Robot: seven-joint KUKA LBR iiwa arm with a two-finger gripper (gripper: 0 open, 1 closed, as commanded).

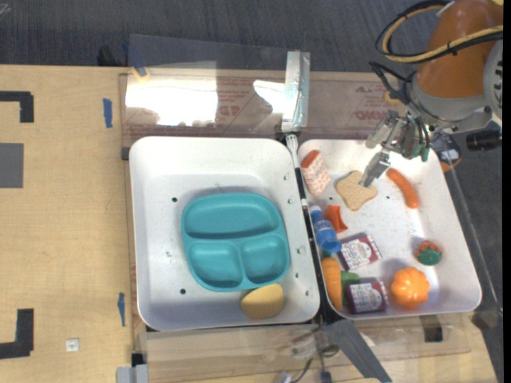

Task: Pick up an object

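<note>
The two bins (152, 166) are smooth white plastic, the teal tray (233, 239) is matt plastic, and the surface (56, 214) looks like pale wood.

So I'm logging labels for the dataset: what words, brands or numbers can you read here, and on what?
None can be read for sure.
Cardboard strip behind the bins: reddish print, too blurred.
Two small packets: labels too small.
Blue bottle: label unreadable.
White can: red markings, illegible.
</note>
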